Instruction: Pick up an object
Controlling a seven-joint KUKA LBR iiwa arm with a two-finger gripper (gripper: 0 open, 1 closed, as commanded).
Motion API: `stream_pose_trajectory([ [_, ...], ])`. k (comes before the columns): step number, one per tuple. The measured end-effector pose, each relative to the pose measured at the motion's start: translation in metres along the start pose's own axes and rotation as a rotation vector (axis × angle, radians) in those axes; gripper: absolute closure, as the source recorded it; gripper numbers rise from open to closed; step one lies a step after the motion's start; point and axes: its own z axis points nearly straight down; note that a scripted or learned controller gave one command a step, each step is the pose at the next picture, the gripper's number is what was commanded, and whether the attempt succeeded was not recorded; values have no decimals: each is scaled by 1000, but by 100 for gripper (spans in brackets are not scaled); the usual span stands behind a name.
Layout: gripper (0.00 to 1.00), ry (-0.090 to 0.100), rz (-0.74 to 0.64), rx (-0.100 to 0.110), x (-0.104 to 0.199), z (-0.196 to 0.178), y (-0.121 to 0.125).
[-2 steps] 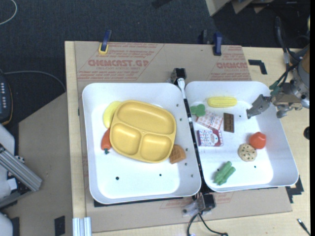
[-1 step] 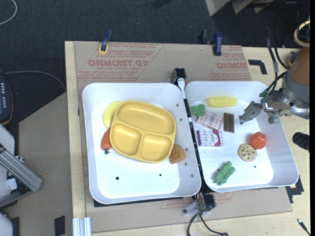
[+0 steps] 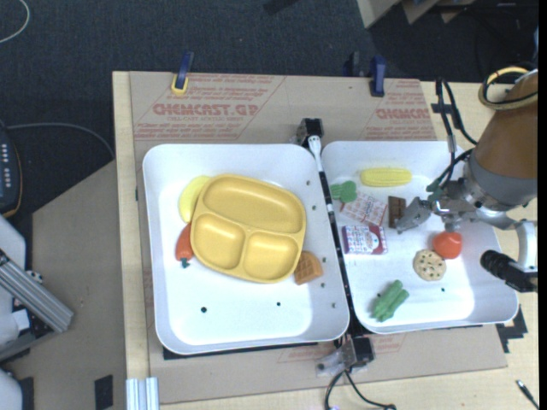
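My gripper (image 3: 432,219) hangs low over the right bin (image 3: 479,310), and the orange-banded arm comes in from the right. Its fingers stand open with nothing between them. One grey finger (image 3: 412,217) points down-left beside a brown chocolate bar (image 3: 397,211). A red tomato (image 3: 447,245) lies just below the gripper, and a round cookie (image 3: 429,266) lies below that. A corn cob (image 3: 385,177) sits at the back of the bin. A red and white packet (image 3: 362,231), a green piece (image 3: 344,192) and green beans (image 3: 390,301) lie to the left.
The left bin (image 3: 214,323) holds a yellow divided plate (image 3: 248,229), a yellow piece (image 3: 191,196) under its edge, a red pepper (image 3: 184,246) and a waffle piece (image 3: 308,269). A black divider (image 3: 329,220) runs between the bins.
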Motion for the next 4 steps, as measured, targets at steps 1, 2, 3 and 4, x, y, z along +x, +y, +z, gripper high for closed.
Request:
stream_pose_trajectory([
  [1,0,-2,2,-7,1,61,5],
  [2,0,0,0,-9,1,69,7],
  [3,100,-5,2,-15,0,59,8],
  [4,100,-5,-1,-13,7,12,6],
])
